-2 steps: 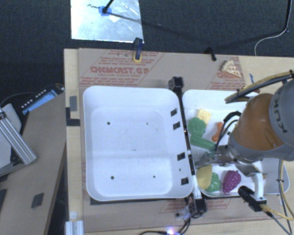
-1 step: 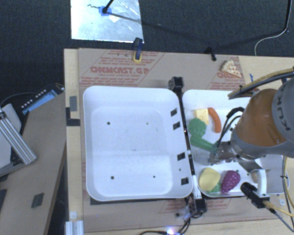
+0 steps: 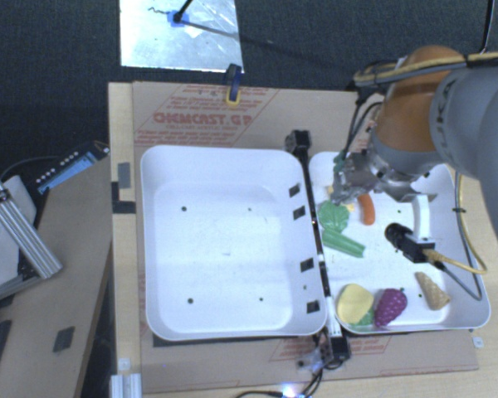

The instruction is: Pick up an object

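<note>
We find the gripper (image 3: 345, 191) low over the green toy (image 3: 339, 229) in the right bin (image 3: 469, 305); its grasp cannot be told, nothing visibly lifted.

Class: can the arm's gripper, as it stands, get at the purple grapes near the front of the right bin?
Probably yes. The grapes lie uncovered in the right bin, touching only the yellow fruit on one side. The gripper hangs over the same bin's far end, with nothing standing between.
</note>
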Controlling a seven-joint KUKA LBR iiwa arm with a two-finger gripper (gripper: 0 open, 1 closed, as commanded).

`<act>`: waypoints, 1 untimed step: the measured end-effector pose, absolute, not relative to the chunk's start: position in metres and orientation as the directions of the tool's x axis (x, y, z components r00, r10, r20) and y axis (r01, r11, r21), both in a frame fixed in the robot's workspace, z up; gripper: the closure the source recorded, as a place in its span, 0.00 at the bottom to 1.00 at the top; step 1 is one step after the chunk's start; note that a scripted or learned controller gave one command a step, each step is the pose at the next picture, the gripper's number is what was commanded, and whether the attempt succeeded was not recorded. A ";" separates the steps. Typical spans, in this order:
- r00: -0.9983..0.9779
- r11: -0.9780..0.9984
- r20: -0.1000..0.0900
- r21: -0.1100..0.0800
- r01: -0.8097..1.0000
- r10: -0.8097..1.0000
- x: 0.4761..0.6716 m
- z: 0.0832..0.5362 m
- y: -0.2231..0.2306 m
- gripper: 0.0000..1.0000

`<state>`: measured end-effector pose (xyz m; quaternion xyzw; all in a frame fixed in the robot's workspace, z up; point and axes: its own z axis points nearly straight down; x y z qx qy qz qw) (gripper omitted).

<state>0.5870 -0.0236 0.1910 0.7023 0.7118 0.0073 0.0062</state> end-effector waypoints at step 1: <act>-0.013 0.013 0.005 0.014 1.000 1.000 0.647 0.258 0.062 1.00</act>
